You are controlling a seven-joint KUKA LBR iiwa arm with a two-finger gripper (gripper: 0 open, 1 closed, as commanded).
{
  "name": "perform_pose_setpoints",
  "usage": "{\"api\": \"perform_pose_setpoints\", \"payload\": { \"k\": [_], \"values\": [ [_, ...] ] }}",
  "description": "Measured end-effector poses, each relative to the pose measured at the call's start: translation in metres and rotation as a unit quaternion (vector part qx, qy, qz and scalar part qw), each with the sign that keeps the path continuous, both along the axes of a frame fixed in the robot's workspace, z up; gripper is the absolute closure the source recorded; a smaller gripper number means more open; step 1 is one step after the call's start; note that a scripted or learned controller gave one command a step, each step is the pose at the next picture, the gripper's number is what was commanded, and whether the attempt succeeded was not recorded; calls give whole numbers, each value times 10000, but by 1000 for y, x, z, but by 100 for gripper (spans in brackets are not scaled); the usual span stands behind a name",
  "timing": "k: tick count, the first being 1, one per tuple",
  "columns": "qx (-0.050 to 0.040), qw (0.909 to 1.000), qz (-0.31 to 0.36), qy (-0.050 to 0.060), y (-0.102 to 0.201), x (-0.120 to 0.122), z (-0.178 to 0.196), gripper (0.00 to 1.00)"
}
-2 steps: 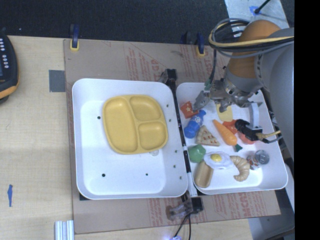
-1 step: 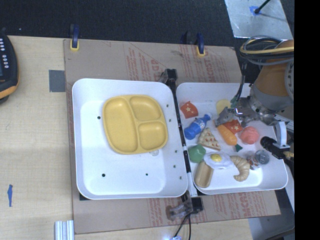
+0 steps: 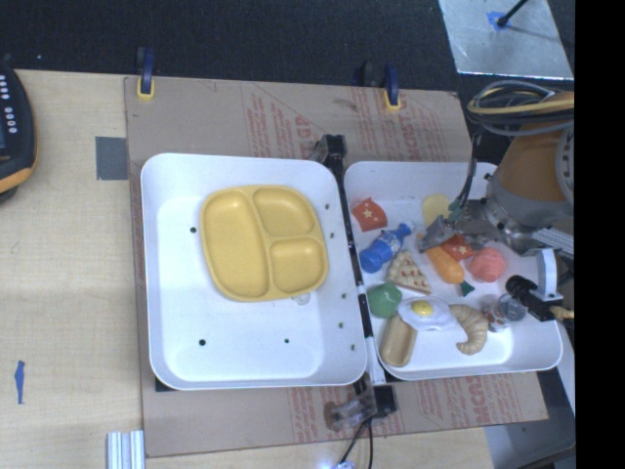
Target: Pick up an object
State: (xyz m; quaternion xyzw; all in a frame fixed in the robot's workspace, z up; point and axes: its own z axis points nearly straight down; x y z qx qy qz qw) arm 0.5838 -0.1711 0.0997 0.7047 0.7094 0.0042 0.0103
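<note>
Grey arm [image 3: 527, 198] metal is cut off at the frame's right edge, so only its wrist end is seen above the right bin [image 3: 488, 364]. The gripper [image 3: 437, 233] is lowered near that bin's middle, beside an orange carrot [image 3: 446, 262]; whether its jaws are parted, or closed on anything, cannot be told, as they are small and dark against the clutter. Toys are crowded below it: a blue bottle [image 3: 383, 250], a red piece [image 3: 368, 213] toward the bin's left wall, a yellow piece [image 3: 436, 206] partly hidden by the gripper, a pink ball [image 3: 487, 264], a fried egg [image 3: 423, 312] and a croissant [image 3: 471, 326] near the bin's front edge. A yellow divided plate [image 3: 264, 240] is seen in the left bin [image 3: 176, 350]. Both bins are set on a cardboard sheet [image 3: 254, 115] clamped to a pale wooden bench [image 3: 59, 291]. Dark floor is seen beyond the bench's far edge.
</note>
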Motion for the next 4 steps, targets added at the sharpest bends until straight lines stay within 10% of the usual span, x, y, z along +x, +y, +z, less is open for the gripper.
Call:
{"api": "perform_pose_setpoints", "payload": {
  "k": [1,2,3,4],
  "values": [
    [18,10000,-3,22,-1,0,13,100],
    [19,10000,-2,32,-1,0,12,0],
    [45,9999,-36,133,-43,-37,15,0],
    [43,9999,13,102,-1,12,-9,0]
  ]
}}
